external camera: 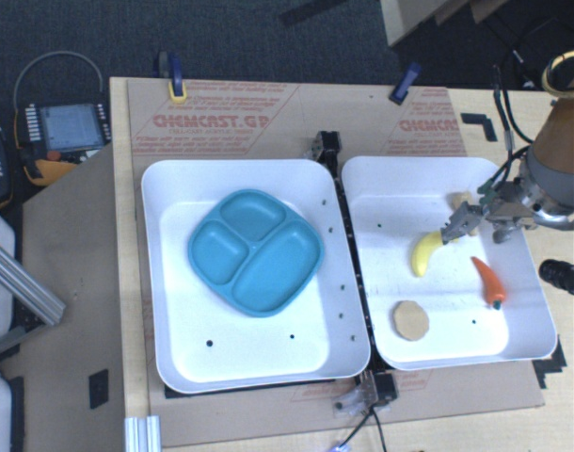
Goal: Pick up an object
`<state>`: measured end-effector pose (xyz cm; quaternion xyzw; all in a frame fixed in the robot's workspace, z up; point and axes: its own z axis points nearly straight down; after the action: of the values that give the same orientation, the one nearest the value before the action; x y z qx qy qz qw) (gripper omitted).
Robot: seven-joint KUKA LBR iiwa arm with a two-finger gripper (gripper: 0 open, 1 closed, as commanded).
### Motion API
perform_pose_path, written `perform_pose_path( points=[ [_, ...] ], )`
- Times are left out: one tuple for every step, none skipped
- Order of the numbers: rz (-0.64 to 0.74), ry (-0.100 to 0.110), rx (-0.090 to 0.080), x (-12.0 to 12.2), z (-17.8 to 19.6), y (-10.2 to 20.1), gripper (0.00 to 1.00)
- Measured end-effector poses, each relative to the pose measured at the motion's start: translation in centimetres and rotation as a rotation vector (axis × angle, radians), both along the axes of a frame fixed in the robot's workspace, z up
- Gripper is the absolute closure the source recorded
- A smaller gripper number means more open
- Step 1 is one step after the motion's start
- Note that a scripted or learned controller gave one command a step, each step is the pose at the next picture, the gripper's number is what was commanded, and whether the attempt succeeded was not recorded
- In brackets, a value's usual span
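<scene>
On the left side of the bench, a shallow white left bin (165, 252) holding a blue divided plate (256, 251), roughly centred, three compartments showing. Just right of it, touching along a dark seam, a second white right bin (381, 186) of the same kind.

Inside that right bin, left to right: a round tan cookie (411, 320) near the front edge; a yellow banana (425, 252) in the middle, curved, lying flat; an orange carrot (488, 282) with a green tip, slanting toward the near right corner. All three apart from one another, none touching.

At the far right, a grey arm reaching in over the bin's right wall, ending in a gripper (459, 223). Fingers dark and angled down-left, tips just above and to the right of the banana's upper end, very near it. Fingers spread a little, nothing seen between them. Carrot just right of and nearer than the fingertips; cookie well nearer. Nothing lying between gripper and banana.
</scene>
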<state>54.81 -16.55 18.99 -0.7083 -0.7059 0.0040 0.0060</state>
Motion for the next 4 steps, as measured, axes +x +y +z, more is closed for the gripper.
perform_pose_path(
  points=[
    [0.004,-0.014,-0.003,0.3,0.7,0.0,0.0],
    [0.003,-0.008,-0.001,0.2,-3.6,0.1,0.0],
    [0.003,-0.007,0.0,-0.2,-9.9,0.4,0.0],
    [0.003,-0.01,-0.001,-0.3,-10.6,0.5,0.0]
  ],
)
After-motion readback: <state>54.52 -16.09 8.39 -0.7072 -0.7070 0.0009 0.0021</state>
